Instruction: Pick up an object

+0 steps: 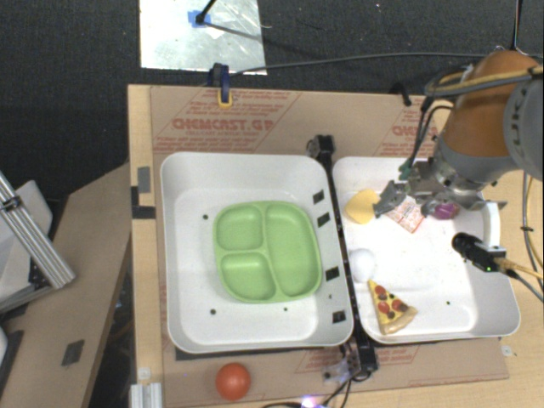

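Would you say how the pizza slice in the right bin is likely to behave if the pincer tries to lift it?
The pizza slice lies flat on the bin floor, so fingers may struggle to get under it. It looks like a thin toy, probably light and stiff. Its wedge shape shouldn't roll, though it might slide if pushed.

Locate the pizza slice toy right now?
The pizza slice lies in the right bin, near its front left corner, just below the white ball and well forward of the gripper.

black backdrop [382, 15], foil sheet [202, 22], brown bench board [255, 113].
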Motion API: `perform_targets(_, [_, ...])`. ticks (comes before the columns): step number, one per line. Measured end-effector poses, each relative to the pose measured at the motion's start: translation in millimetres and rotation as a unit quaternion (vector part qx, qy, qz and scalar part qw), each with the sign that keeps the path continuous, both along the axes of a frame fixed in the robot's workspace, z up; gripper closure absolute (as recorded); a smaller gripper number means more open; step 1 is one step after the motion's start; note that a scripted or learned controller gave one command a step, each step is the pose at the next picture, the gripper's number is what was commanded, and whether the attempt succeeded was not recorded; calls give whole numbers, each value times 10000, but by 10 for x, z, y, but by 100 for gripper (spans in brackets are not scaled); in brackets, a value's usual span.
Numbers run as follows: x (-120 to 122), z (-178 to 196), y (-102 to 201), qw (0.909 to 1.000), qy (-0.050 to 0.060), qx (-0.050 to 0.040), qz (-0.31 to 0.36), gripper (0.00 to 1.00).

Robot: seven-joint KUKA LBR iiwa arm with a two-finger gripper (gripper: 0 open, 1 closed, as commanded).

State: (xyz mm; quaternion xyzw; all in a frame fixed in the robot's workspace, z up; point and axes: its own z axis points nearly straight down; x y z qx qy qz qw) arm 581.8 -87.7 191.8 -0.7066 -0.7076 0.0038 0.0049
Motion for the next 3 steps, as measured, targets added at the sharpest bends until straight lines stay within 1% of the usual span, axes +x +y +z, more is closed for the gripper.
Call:
perform_targets(1, [29,76,1,10000,-66,-5,11,0])
perform_targets(2, [58,-521,-57,10000,-58,-7,-2,0])
perform_targets(3, [56,-1043,-51,10000,-49,-6,-2,0])
